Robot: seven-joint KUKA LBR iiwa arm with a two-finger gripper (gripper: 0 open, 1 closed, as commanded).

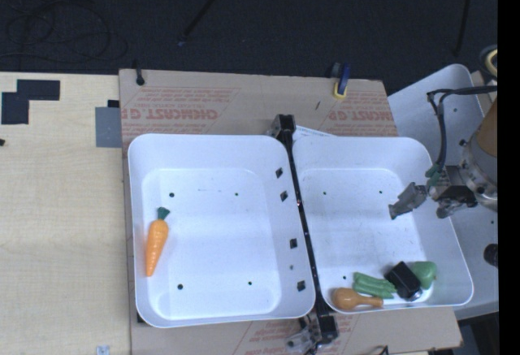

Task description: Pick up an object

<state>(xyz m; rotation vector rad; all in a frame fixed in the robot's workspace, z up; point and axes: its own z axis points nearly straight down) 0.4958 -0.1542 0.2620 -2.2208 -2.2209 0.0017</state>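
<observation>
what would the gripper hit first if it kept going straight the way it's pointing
Probably the bare white floor of the right bin: the gripper points left and down, with no object ahead. Height is hard to judge.

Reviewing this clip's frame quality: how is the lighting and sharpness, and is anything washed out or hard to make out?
Camera view: even lighting, soft overall focus. The two white bins are bright, nearly washed out, with faint shadows. The carrot reads clearly. The end effector is blurry at the right side. The floor above the bench is dark, its cables barely visible.
</observation>
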